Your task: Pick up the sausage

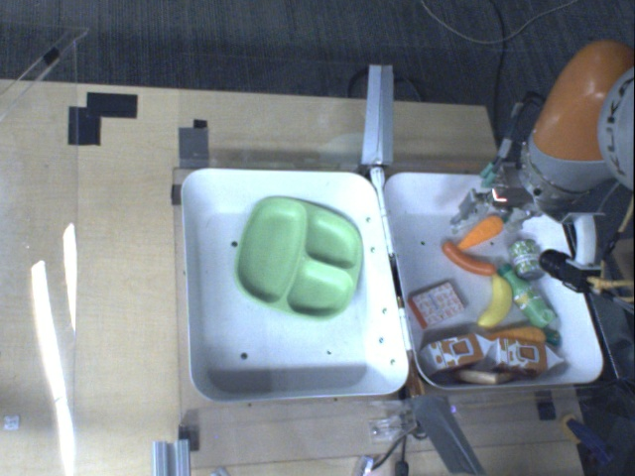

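Within the right bin (591,360), the sausage (467,258) lies flat, its long axis running from upper left to lower right, just below a carrot (482,231). Above them hangs the claw (493,203); its state I cannot tell.

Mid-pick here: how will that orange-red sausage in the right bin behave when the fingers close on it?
The orange-red sausage looks smooth and rounded, so it may slip or roll aside. It appears small and probably light. The orange carrot lies close beside it and might get nudged by the gripper.

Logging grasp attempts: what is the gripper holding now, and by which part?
Cannot be told. The gripper hangs over the carrot; the sausage lies apart in the bin.
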